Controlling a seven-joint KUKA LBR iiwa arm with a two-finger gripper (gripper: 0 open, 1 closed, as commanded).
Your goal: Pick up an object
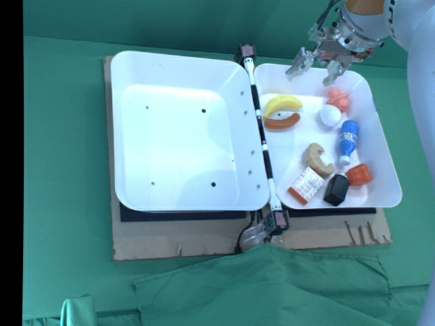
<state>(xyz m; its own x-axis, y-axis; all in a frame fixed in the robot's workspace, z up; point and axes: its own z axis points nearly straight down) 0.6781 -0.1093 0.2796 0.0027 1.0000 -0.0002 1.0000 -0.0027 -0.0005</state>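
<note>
Spread-fingered and holding nothing, the gripper (314, 68) hangs over the right bin's (387, 182) far rim (above the toys), where a blue bottle (348, 140) lies lengthwise, cap toward the near edge.

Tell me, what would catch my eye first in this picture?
Probably the heap of bright toys in the right bin: a yellow banana, a sausage, a white ball and a blue bottle. Above that bin's far edge hangs the gripper, fingers spread, holding nothing. The left bin beside it is plain white.
</note>
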